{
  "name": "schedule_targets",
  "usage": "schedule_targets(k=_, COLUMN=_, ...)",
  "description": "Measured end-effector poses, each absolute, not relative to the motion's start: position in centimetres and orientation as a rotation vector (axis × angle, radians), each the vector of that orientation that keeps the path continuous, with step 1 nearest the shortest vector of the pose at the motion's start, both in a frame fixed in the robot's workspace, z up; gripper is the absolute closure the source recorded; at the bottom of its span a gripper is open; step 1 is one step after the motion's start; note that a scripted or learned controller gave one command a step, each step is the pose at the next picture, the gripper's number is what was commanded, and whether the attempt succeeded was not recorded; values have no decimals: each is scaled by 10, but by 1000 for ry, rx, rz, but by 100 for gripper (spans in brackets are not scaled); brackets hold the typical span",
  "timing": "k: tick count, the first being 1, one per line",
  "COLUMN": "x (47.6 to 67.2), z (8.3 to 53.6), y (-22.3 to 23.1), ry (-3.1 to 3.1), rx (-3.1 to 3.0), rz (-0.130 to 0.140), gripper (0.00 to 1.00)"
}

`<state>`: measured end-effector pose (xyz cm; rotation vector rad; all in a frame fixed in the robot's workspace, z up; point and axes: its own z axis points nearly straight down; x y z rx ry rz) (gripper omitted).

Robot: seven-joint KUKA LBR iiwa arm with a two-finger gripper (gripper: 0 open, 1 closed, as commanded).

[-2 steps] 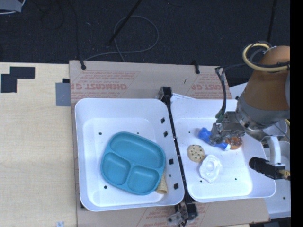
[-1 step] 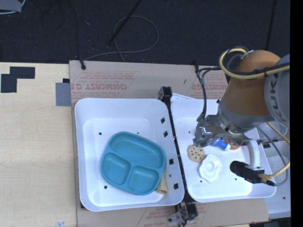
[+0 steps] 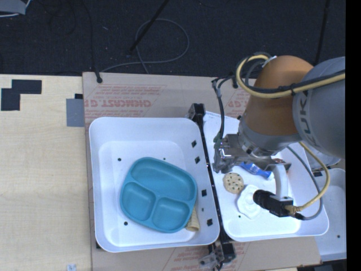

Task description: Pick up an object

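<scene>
My gripper (image 3: 223,158) hangs low over the left part of the right bin (image 3: 316,226), under the grey and orange arm (image 3: 282,103). Just below it lies a round tan cookie with dark chips (image 3: 232,182). A white lumpy object (image 3: 247,201) rests a little nearer the front. To the right of the gripper, a blue packet (image 3: 255,170) peeks out from under the wrist. Nothing shows as held.
The left bin (image 3: 107,134) holds a blue divided plate (image 3: 158,194), with a tan piece (image 3: 192,224) sticking out from under its front right edge. A black divider (image 3: 206,168) runs between the bins. Cables cross the dark floor behind the bench.
</scene>
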<state>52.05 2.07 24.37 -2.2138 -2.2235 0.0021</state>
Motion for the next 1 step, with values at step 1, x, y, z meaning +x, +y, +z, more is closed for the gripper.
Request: schedule_targets(k=1, x=520, z=246, y=69, ry=-2224, rx=-2213, rz=3, gripper=100)
